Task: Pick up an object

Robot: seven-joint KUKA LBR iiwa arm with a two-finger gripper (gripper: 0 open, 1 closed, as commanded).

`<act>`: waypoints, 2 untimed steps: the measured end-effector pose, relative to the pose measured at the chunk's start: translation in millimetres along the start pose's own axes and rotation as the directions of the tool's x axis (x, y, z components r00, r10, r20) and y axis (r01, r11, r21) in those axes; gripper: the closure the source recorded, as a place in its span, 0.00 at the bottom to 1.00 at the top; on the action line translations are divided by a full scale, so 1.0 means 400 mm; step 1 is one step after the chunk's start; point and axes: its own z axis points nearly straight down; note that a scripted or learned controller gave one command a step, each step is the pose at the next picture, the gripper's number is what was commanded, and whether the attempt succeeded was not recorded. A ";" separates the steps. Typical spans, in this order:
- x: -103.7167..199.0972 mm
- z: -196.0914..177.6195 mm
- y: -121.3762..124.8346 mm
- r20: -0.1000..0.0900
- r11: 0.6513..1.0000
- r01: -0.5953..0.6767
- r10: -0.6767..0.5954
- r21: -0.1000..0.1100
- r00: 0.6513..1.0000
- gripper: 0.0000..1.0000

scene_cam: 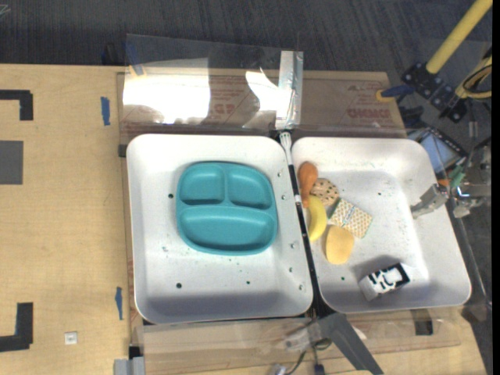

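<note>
Gripper (434,198): at the right bin's (391,158) right rim, nothing visibly between its tips; open or closed, I cannot tell.
Progress: judging by the scene, nothing is lifted yet; the whole pick remains.
Candidates: a black-and-white block (386,279) near the front; an orange piece (308,173), yellow banana (316,218), patterned wafers (352,220) and tan disc (340,245) clustered along the left wall.
Left bin (152,287): a smooth teal divided plate (227,207).
Surfaces: glossy white plastic, speckled.

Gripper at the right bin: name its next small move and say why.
Probably swing the gripper inward and toward the near edge, over the black-and-white object. The gripper sits at the right bin's far right rim with nothing visibly held, and that object lies alone, apart from the crowded food pile.
</note>
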 end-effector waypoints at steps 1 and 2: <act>0.114 0.292 -0.006 0.000 0.970 -0.245 0.245 0.006 0.970 0.00; 0.232 0.321 0.129 0.004 1.000 0.027 -0.027 -0.012 1.000 0.00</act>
